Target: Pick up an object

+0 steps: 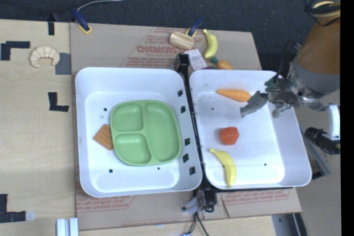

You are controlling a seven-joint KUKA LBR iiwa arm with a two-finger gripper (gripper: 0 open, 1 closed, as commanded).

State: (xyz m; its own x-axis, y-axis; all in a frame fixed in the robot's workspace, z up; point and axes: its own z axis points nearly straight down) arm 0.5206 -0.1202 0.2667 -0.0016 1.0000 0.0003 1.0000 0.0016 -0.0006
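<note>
Bins sit side by side on a cardboard sheet [160, 44] over the bench. The left bin [88, 135] holds a green divided plate [146, 132] with a tan cracker [104, 136] tucked against its left edge. The right bin [287, 157] holds three toys: an orange carrot [233, 95] near the back, a red tomato-like piece [228, 135] in the middle, and a yellow banana [225, 165] toward the front. The gripper [265, 103] hangs over the right bin's back right part, its dark fingers [251, 104] spread apart with nothing between them; the nearer finger points left, just beside the carrot's right tip, and whether it touches the bin floor cannot be told. The grey arm [318, 58] with its orange band reaches in from the right. Behind the bins on the cardboard lie a second banana [210, 43], a bread roll [181, 40] and a small packet [194, 58]. A croissant [45, 56] rests on the bench at far left.
</note>
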